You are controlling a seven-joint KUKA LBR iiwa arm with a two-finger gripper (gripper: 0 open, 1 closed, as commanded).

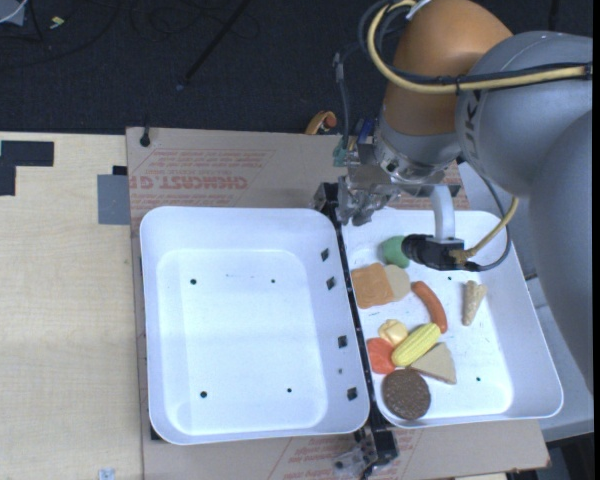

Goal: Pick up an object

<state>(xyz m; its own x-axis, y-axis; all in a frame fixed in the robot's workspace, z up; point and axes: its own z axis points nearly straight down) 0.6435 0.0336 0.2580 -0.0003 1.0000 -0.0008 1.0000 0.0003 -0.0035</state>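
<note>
The gripper point(364, 206) hangs over the far left corner of the right bin point(525, 388), close to the wall it shares with the left bin point(160, 268). Whether it is open or closed cannot be told from this angle, and nothing can be seen held in it.

All the candidates lie in the right bin and look like toy food, so probably light, stiff and a little slick. The green piece point(394, 252) lies nearest the gripper. Just in front of it is the bread slice point(374, 285), which is flat and broad and is best pinched across its shorter sides. The sausage point(430, 305) lies apart from the rest, and a grip across its middle seems the safest choice. The cone point(472, 301) tapers and may slip out.

Nearer the camera the corn cob point(417, 345), a red piece point(380, 357), a tan wedge point(439, 367) and a brown disc point(407, 395) are touching or overlapping, so a grab there would likely knock its neighbours. The shared wall also crowds anything on the left side.
</note>
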